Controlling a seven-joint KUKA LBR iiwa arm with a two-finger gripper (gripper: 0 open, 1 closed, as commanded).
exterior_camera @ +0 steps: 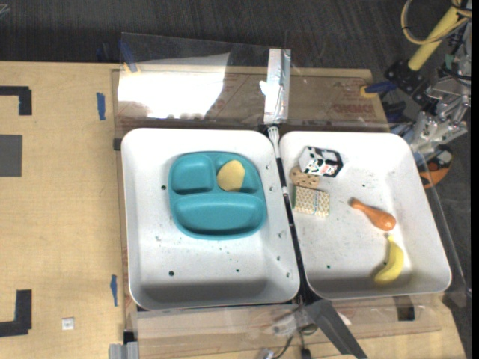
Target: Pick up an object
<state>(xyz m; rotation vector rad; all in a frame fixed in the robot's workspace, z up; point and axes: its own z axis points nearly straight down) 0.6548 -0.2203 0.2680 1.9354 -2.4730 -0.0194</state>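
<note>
The right bin (419,200) holds several objects. A black-and-white cube (322,161) lies near its back left corner. A speckled tan block (310,198) sits just in front of the cube. An orange carrot-like toy (373,214) lies in the middle, and a yellow banana (390,263) rests near the front right. In the left bin (142,253), a teal divided plate (217,214) carries a yellow lemon-like ball (230,175). My gripper (438,129) hovers outside the right bin's back right corner, apart from every object.
A clear plastic sheet and a taped strip (277,88) lie behind the bins. Yellow cables and hardware (438,21) crowd the top right. The wooden bench (52,223) extends to the left of the bins.
</note>
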